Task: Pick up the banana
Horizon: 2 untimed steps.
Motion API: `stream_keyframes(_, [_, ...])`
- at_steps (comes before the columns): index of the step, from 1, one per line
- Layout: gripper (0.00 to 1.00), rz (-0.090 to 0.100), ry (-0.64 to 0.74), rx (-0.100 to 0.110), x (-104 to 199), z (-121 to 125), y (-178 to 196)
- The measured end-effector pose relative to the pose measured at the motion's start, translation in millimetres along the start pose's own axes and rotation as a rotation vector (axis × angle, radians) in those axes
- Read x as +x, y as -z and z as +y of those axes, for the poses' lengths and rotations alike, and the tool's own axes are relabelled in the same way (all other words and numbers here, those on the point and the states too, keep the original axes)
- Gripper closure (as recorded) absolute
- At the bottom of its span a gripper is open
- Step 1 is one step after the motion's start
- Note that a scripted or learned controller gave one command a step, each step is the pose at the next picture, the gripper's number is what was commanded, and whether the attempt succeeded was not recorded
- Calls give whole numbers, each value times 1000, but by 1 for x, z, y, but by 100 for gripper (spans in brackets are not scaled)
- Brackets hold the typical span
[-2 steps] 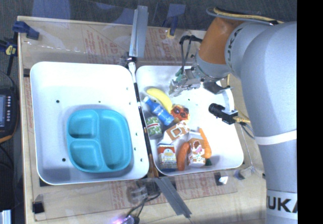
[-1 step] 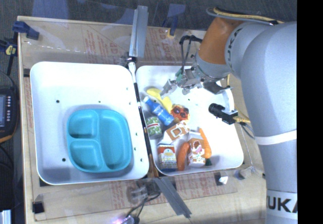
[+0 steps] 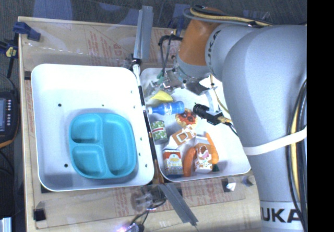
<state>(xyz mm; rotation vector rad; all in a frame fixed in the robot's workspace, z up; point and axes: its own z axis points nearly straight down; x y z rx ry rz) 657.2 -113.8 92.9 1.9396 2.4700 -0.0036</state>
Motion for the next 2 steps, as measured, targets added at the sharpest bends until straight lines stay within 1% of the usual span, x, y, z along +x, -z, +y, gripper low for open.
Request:
stream_keyframes(1, [100,-6,-2,11,-6,-4,10])
stream_keyframes(2, [100,2,92,-1,5,1,119])
